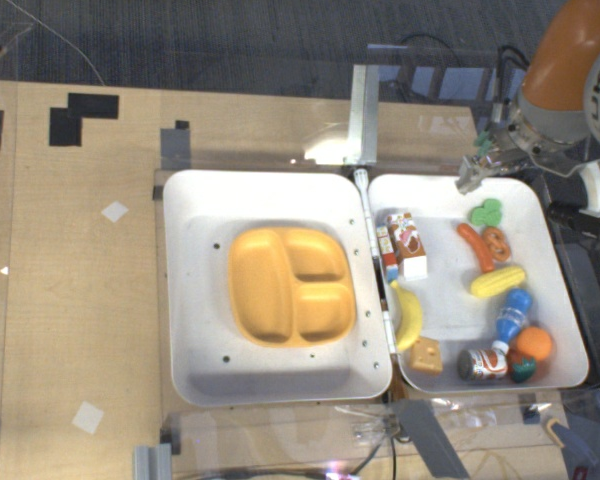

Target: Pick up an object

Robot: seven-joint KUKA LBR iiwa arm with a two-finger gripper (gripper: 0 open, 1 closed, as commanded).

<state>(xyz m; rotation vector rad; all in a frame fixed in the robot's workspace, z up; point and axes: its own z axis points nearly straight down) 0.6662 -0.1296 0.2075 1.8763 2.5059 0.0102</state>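
Camera view: a slanted look down on a bench (70,298) bearing two shallow white bins, with the arm (578,53) reaching in from the right.
Left bin (195,218): it carries a yellow divided tray (288,286) set near its middle, well apart from the arm.
Right bin (540,218): the toys lie crowded here, so a descent aimed at one may well knock or pinch its neighbour.
Arm: grey with an orange band, it hangs over the far right corner of the right bin.
Gripper (473,173): poised at the bin's far rim, nothing seen between its fingers; whether they are spread or closed cannot be told at this size.
Carton (408,245): it stands against the dividing wall, which would likely block one finger.
Banana (409,316): curved and close to that same wall, it could roll from a grip.
Corn cob (497,282): it lies just beside the sausage (474,245) and pretzel (495,242), a probable double grab.
Green piece (487,211): nearest the gripper, low and small, so it may slip.
Can (480,364), blue bottle (512,314), orange (533,345): packed in the near corner, round and likely to skid.
Cheese cube (427,355): it sits beside the banana's tip.
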